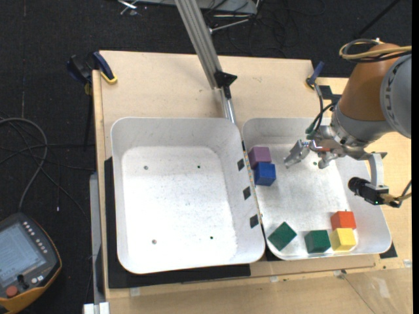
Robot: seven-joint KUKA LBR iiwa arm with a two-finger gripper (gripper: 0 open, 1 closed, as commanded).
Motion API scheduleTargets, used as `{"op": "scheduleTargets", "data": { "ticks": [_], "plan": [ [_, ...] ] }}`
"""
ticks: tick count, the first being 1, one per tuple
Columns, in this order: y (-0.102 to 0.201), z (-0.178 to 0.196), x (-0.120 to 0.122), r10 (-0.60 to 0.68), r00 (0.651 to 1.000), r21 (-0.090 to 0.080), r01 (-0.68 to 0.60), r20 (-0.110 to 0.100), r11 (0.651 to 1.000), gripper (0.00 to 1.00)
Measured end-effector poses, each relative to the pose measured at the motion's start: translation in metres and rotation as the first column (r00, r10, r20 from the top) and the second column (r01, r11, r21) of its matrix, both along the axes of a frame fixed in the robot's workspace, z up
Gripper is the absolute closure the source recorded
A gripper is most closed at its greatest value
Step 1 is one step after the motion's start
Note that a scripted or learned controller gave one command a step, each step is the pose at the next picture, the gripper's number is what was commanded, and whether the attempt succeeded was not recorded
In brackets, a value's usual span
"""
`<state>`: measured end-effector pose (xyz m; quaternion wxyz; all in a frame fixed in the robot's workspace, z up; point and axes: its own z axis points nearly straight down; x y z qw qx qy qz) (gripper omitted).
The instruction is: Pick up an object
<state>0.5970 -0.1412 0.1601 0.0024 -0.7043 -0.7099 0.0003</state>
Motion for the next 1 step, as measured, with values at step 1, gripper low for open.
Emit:
{"op": "scheduleTargets", "data": {
  "ticks": [1],
  "plan": [
    [0.1534, 0.0361, 0.0120, 0.002, 1.000, 0.000, -0.002, 0.007, 1.000, 0.00]
  ]
}}
